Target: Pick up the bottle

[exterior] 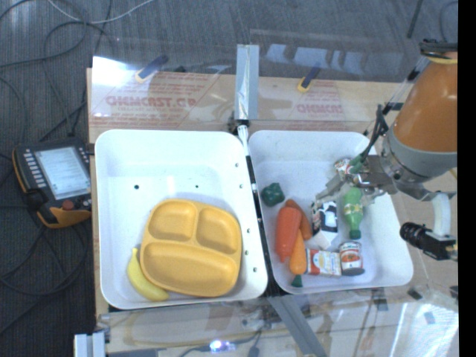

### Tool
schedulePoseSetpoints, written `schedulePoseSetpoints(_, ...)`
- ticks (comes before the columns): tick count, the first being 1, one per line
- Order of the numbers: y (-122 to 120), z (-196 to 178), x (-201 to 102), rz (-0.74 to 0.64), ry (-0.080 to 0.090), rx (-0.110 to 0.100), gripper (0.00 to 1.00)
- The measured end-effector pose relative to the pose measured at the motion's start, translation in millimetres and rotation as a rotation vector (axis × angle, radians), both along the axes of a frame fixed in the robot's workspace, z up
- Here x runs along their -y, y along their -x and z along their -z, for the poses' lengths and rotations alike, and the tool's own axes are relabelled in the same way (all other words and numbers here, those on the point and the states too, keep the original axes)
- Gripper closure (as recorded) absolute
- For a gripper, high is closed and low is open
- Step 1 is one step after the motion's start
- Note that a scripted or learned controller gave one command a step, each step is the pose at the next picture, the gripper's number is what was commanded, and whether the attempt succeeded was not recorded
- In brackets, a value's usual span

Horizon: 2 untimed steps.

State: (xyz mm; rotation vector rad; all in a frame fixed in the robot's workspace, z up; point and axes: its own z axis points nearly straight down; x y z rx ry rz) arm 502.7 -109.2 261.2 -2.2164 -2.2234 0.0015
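1. The arm (428, 117), grey with an orange band, is reaching in from the right over the right bin (297, 151).
2. The gripper (349, 181) is hanging over the upper right part of that bin, with metal parts spreading toward the left; whether it is released or clenched I cannot tell, as the tips are blurring into the clutter below.
3. The bottle (353, 210), green, is lying in the right bin just below the gripper, its length running roughly up and down in the view. Whether the gripper is touching it I cannot tell.
4. A small can (351, 257) is sitting just below the bottle, near the bin's front edge.
5. A carton (323, 262) is lying beside the can on its left.
6. A black and white item (325, 218) is sitting left of the bottle; its kind is too blurred to tell.
7. Two carrots (288, 230) are lying side by side in the left part of the right bin, and a dark green pepper (273, 194) is sitting above them.
8. In the left bin (171, 155), a yellow divided tray (195, 245) is resting in the front part, with a banana (143, 277) tucked against its lower left edge.
9. A pendant (52, 181) with a screen is lying on the floor left of the tabletop (171, 103).
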Motion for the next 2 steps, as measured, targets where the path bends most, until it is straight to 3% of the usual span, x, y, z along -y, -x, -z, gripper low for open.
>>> schedulePoseSetpoints(1, 0, 0, 0, 0.0, 0.0, 0.0, 0.0)
schedulePoseSetpoints(2, -2, -2, 60, -0.119, 0.002, 0.002, 0.0)
